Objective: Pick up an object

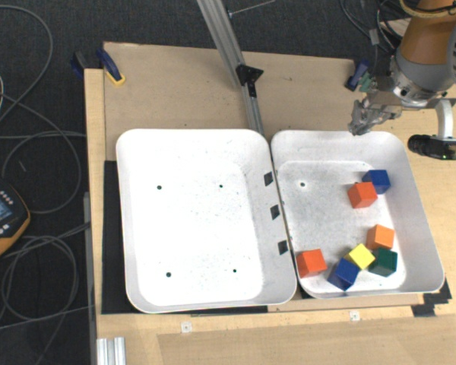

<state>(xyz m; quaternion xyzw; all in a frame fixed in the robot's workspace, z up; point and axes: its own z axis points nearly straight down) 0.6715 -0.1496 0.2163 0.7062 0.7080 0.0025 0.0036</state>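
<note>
Where the hand (362, 123) hovers, grip unclear, smooth painted cubes (362, 194), speckled white bin (410, 173).

Bright, even light is falling from above. The white bins (190, 219) are glaring a bit. Everything is looking slightly soft and grainy.

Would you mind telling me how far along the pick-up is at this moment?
Nothing looks picked yet: the seven blocks all lie in the right bin, including the red block and blue block. The gripper hangs above that bin's far rim, nothing visible between its fingers. Descending, grasping and lifting remain.
</note>
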